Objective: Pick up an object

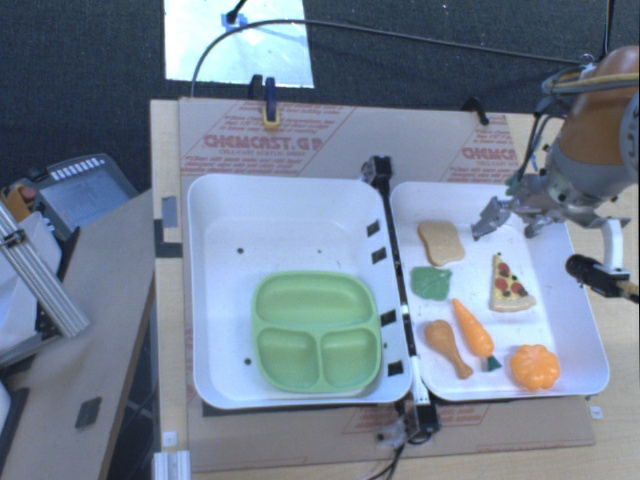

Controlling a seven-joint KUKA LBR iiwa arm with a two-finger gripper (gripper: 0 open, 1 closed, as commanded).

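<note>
Grey gripper (512, 218) over the right bin (590, 353).
Fingers spread apart, clamping nothing, beside the bread slice (441, 242).

Two smooth white plastic bins (290, 193) sit on matt printed brown cardboard (330, 133), the left one holding a slightly glossy, pale green plastic divided tray (317, 330).

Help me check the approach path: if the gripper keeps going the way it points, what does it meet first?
Probably the bread slice, just beyond the gripper toward the lower left in the right bin; depth is unclear.
</note>
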